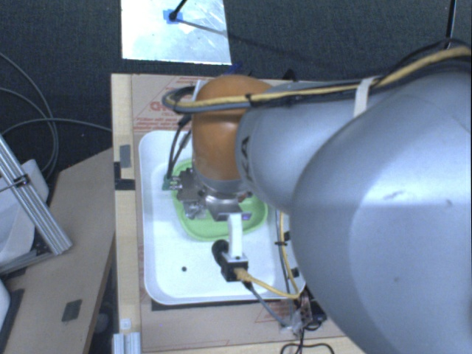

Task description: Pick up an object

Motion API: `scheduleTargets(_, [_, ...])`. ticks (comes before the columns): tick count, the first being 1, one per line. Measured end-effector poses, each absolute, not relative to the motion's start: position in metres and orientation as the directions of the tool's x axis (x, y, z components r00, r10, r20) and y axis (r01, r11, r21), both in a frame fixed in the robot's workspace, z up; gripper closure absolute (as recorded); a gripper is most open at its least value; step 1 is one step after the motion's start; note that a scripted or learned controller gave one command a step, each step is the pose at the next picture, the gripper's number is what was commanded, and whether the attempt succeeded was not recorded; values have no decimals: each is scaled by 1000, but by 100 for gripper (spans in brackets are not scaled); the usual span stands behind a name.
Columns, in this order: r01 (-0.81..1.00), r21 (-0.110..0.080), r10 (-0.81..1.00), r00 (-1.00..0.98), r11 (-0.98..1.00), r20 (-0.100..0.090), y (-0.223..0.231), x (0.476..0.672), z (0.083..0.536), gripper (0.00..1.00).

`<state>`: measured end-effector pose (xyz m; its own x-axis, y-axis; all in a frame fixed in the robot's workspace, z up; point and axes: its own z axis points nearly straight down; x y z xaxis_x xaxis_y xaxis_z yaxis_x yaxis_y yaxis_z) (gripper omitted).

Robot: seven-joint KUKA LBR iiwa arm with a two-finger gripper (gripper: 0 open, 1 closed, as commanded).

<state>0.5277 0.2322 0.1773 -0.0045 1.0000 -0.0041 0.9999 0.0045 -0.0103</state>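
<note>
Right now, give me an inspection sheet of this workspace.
Surface: white bin on a cardboard-topped bench; bare floor at its near left.
Job's things: green object in the bin, mostly under the wrist.
Clutter: small dark speck on the bin floor.
Gripper: gripper low over the green object; grasp not visible.
Cables: yellow cable by the bin's near edge; black cables at left.
Surroundings: shiny sheet behind the bench, metal rail at left.

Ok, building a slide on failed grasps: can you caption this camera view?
KUKA arm's wrist lowered into the left white bin, directly over a green object, during a pick attempt.
</note>
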Motion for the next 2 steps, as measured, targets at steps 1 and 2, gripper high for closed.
scheduleTargets(1, [1000,-2,1000,-6,6,1,235,485,220,100])
scheduleTargets(2, [1000,-3,1000,4,-4,-3,183,487,176,100])
